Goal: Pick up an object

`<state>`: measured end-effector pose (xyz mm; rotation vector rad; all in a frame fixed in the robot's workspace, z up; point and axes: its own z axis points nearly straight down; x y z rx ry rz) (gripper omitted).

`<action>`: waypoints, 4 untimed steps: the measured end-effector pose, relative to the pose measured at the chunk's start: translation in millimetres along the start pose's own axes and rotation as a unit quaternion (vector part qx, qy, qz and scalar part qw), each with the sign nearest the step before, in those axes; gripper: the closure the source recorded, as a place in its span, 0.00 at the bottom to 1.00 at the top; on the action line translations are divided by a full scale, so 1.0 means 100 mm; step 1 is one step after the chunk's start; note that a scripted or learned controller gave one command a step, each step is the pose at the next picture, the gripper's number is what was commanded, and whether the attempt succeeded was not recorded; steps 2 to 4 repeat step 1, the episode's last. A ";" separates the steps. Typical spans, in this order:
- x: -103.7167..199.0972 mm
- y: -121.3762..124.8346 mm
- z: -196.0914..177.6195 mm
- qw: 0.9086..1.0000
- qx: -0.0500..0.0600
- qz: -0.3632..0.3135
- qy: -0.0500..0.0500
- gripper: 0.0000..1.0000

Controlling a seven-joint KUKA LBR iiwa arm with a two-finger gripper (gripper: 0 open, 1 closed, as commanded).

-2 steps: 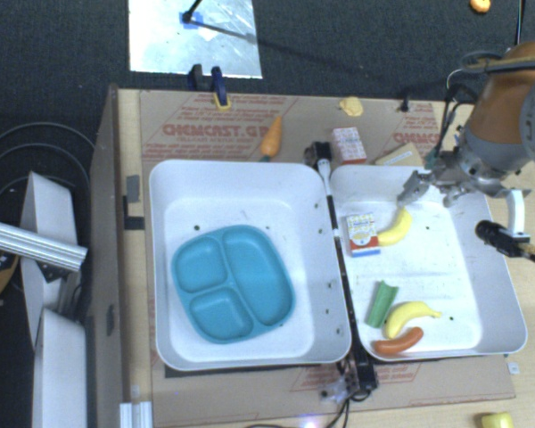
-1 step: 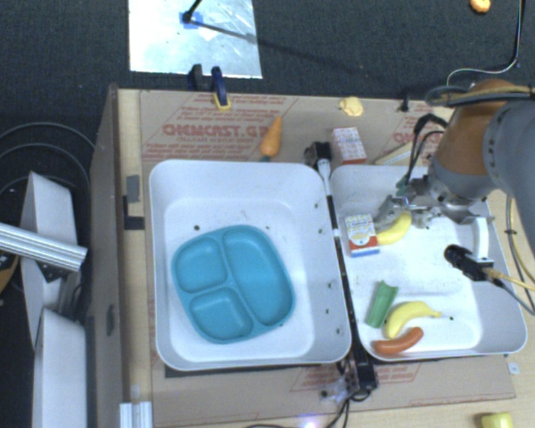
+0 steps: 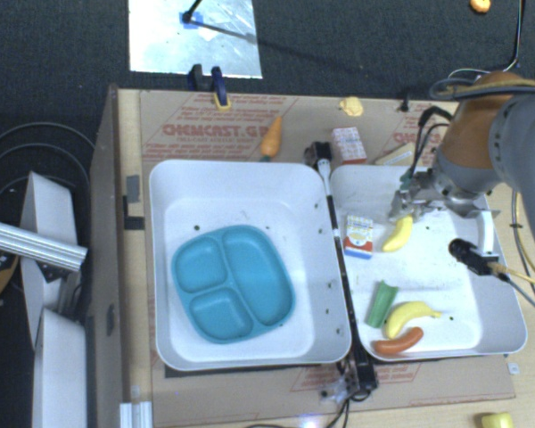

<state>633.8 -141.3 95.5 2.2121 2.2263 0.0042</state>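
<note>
I'd lower my gripper [image 3: 408,205] squarely over the small banana [image 3: 398,234] below it; whether the fingers are released, I cannot tell

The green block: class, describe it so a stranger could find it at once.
Start at the right-hand white bin. Near its front left corner, the green block lies tilted beside a yellow banana and a red sausage. It alone there is green and straight-edged.
</note>
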 end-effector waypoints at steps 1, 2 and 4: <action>0.91 -0.32 -0.99 1.000 -0.003 -0.003 0.002 1.00; 0.91 -0.32 -0.99 1.000 -0.003 -0.003 0.002 1.00; 0.91 -0.32 -0.99 1.000 -0.003 -0.003 0.002 1.00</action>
